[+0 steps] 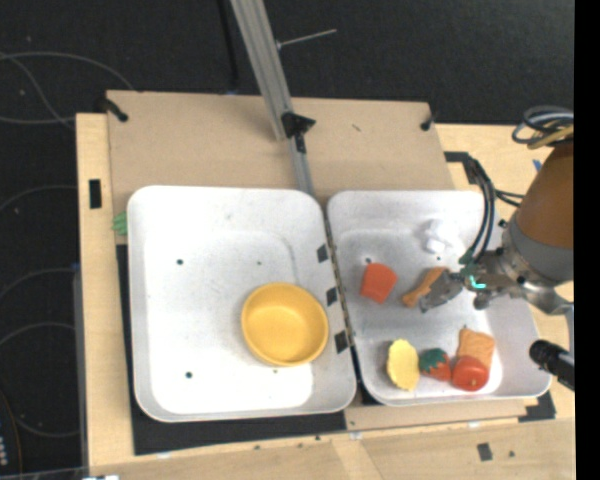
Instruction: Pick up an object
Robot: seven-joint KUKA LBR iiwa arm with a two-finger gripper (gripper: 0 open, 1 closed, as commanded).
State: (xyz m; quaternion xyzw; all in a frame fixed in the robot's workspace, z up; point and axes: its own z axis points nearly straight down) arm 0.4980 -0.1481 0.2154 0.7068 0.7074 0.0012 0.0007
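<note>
The arm (pixel 550 208) gets chopped off by the right side of the shot, so most of it is out of frame. Gripper (pixel 446 294) is a dark blur over the right bin (pixel 400 218); can't tell where its tips end. It covers one end of the brown thing (pixel 421 287). The green bit (pixel 435 358) is too small to identify, half tucked behind the tomato (pixel 469 372).

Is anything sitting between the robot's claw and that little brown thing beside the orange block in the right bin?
Nothing visible does. The gripper is right at the brown piece in the right bin, and the orange block lies on the far side of it, away from the arm.
</note>
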